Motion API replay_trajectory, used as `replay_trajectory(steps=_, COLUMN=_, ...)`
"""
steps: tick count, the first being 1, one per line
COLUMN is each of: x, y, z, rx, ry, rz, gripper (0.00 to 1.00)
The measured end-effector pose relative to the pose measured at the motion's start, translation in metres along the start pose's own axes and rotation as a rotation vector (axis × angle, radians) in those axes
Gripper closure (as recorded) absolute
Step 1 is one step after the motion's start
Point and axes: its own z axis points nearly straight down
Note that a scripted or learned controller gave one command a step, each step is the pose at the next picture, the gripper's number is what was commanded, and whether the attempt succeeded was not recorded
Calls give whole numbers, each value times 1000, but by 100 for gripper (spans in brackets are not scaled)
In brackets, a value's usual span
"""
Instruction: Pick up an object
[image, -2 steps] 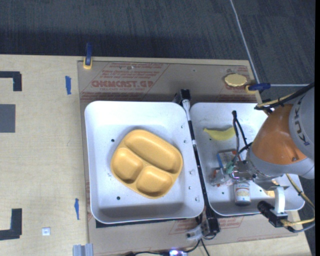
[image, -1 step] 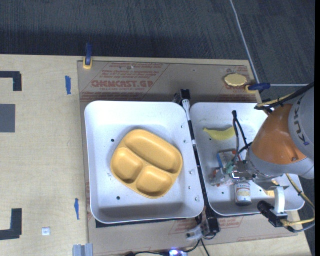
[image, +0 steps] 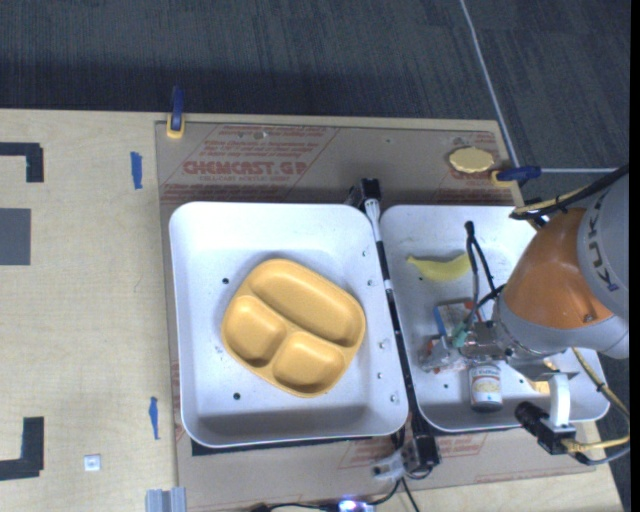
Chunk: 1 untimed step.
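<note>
Camera view, from above: your arm's gripper (image: 470, 340) sits low in the right bin (image: 420, 390) among small items, a yellow banana-like piece (image: 440, 266) just beyond it. Nothing looks lifted yet; the pick remains undone, by this view.

Two bins (image: 190, 300), one tray (image: 292, 326), one banana (image: 440, 267)

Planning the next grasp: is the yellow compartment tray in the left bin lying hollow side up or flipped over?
Flipped over, it seems. The yellow tray in the left bin shows three rounded bulges with grooves between, not open hollows.
</note>
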Motion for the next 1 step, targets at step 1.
replay_trajectory(steps=1, x=-1, y=0, z=0, rx=0, ry=1, rz=-1, gripper=0)
